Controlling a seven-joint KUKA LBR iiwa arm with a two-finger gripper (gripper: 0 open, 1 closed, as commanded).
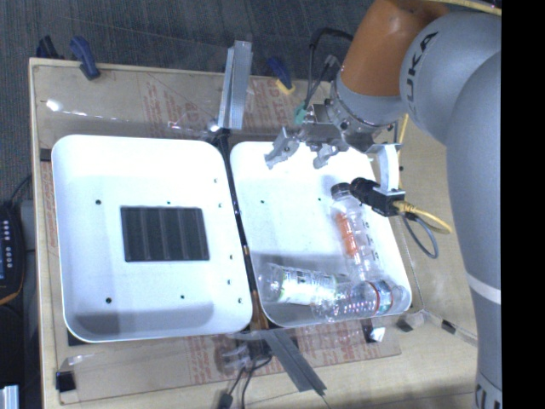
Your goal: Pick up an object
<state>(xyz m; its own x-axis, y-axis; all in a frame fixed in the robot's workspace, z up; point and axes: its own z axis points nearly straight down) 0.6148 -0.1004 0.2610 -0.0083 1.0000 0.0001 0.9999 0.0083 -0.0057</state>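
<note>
My gripper (303, 152) hangs over the far edge of the right bin (281, 203), open, with nothing between its fingers (280, 150). A clear plastic bottle with an orange label (352, 233) lies lengthwise along the bin's right side, below and to the right of the gripper. A second clear bottle with a white label (296, 286) lies across the bin's near end. A third clear bottle (368, 298) lies at the near right corner, touching the other two.
The left bin (85, 228) holds a dark ribbed rectangular block (164, 233). A metal divider post (234, 83) stands between the bins at the back. Blue clamps (85, 56) grip the bench's far edge. A yellow cable (424, 218) trails right of the right bin.
</note>
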